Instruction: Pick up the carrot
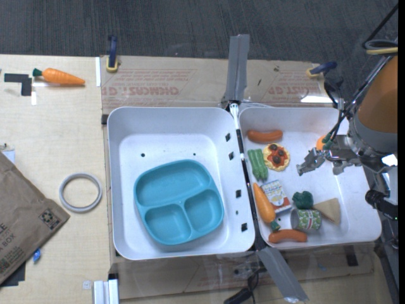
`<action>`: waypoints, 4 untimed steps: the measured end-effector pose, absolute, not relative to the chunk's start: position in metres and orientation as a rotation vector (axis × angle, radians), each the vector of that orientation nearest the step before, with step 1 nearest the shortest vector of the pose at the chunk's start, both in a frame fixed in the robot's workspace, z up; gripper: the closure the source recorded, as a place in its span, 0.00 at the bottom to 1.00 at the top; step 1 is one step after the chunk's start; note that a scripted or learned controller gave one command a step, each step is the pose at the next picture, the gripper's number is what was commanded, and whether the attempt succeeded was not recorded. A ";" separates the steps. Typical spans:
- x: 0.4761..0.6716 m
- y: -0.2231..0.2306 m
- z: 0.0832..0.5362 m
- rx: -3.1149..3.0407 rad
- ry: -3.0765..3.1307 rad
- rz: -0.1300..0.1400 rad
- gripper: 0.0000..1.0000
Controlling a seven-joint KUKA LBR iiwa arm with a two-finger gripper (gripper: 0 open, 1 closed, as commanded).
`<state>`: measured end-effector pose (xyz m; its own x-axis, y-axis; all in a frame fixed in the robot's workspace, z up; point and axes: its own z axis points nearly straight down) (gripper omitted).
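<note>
The gripper hovers over bare floor at the right bin's right; finger state unclear. The carrot lies lower left, by the bin's left wall.

A robot lab: two white bins clamped to a cardboard-lined surface, blue clamps along its far edge, toy food, tape roll, dark carpet beyond

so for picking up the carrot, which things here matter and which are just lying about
For the job:
carrot by the right bin's left wall
gripper above that bin

Lying about:
two sausages
small pizza
green pods
can
blue tray in the left bin
second carrot on the bench
tape ring
</note>
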<state>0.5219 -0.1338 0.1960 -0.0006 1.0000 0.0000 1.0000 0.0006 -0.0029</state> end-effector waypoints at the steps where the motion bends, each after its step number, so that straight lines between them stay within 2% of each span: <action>1: 0.590 -0.212 0.195 -2.154 -2.286 0.003 0.00; 2: 0.642 -0.221 0.123 -2.035 -2.394 0.002 0.00; 3: 0.644 -0.218 0.093 -1.846 -2.542 -0.005 0.00; 4: 0.622 -0.216 0.094 -2.040 -2.388 -0.013 0.00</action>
